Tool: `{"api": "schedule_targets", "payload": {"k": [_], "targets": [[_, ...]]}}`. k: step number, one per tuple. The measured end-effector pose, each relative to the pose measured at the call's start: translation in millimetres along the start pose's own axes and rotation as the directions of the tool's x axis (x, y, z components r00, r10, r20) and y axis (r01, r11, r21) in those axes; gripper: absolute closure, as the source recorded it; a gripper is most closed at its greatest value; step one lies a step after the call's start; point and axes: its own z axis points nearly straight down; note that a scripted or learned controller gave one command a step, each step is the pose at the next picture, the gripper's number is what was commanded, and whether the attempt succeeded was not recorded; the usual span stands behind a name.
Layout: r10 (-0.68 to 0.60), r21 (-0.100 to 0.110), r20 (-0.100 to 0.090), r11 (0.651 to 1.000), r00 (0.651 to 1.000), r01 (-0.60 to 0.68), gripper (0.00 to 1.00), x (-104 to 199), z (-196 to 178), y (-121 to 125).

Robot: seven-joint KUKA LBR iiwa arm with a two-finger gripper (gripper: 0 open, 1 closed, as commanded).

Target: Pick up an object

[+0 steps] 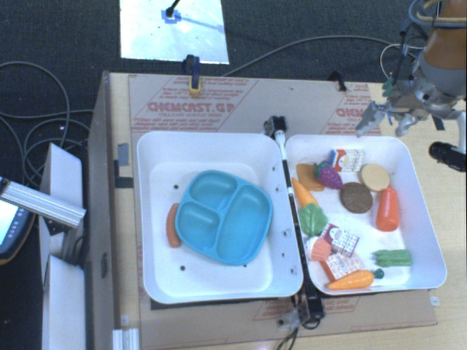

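From the camera view, the end effector [387, 119] hangs open and empty above the far rim of the right bin [430, 248], so the approach is in hand, and next it must descend onto a toy, perhaps the brown disc [356, 197].

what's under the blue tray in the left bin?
A sausage pokes out beside the blue tray's left edge, on the left bin floor. Anything beneath the tray is covered.

Pincer [385, 121] seemingly open above right bin [430, 217], blue plate [223, 216] left
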Motion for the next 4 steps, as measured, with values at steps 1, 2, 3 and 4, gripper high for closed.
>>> {"api": "schedule_targets", "payload": {"k": [1, 2, 3, 4], "targets": [[-0.002, 0.005, -0.002, 1.000, 1.000, 0.002, 0.00, 27.7, 141.3, 15.8], [-0.001, -0.001, -0.001, 1.000, 1.000, 0.001, 0.00, 47.7, 180.4, -8.6], [-0.002, -0.006, 0.000, 1.000, 1.000, 0.002, 1.00, 47.3, 169.0, -7.2], [-0.002, -0.006, 0.000, 1.000, 1.000, 0.002, 0.00, 47.3, 169.2, -7.3]]}}
